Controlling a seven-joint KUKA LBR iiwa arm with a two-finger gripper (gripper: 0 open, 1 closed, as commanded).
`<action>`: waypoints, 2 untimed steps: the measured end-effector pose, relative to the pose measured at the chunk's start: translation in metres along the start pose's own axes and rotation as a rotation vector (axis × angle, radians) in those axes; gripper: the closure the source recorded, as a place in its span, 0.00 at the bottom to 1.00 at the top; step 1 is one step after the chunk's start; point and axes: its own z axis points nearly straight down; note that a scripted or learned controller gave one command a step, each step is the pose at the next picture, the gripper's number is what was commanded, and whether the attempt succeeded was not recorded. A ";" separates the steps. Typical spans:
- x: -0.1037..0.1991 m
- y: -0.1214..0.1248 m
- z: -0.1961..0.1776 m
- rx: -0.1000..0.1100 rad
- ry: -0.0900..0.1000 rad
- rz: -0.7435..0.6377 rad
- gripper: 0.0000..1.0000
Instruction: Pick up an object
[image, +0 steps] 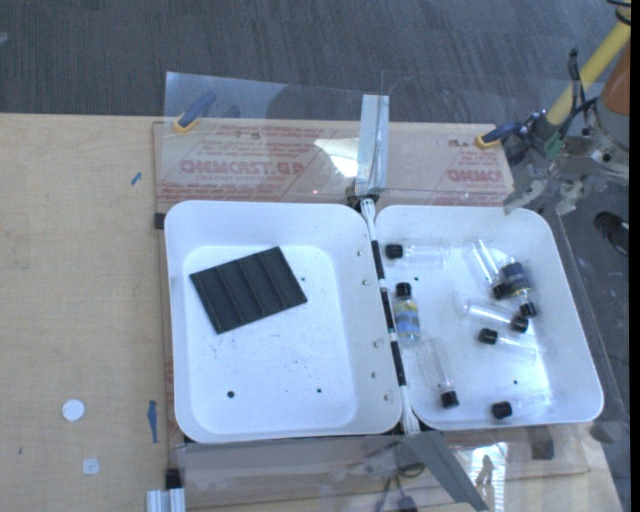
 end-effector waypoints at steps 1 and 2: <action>-0.020 0.000 0.103 0.000 0.000 -0.051 0.00; -0.007 -0.052 0.151 -0.007 0.009 -0.063 0.00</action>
